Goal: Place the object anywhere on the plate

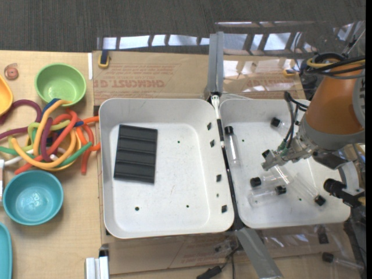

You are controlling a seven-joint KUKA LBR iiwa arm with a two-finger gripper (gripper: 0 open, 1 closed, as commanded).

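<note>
A black ribbed rectangular plate [136, 154] lies flat in the left part of the left bin [116, 214]. My gripper [276, 162] hangs low over the middle of the right bin [331, 217], far from the plate. Just below it lie clear plastic tubes with black caps [268, 192]. Another clear tube [231, 147] rests along that bin's left wall. Small black pieces [255, 182] are scattered around the gripper. Whether anything is in the gripper cannot be made out.
On the wooden table to the left stand a green bowl [60, 84], a teal bowl [32, 197] and a tangle of coloured ropes [52, 135]. The arm's grey and orange body [334, 112] covers the right bin's far right side.
</note>
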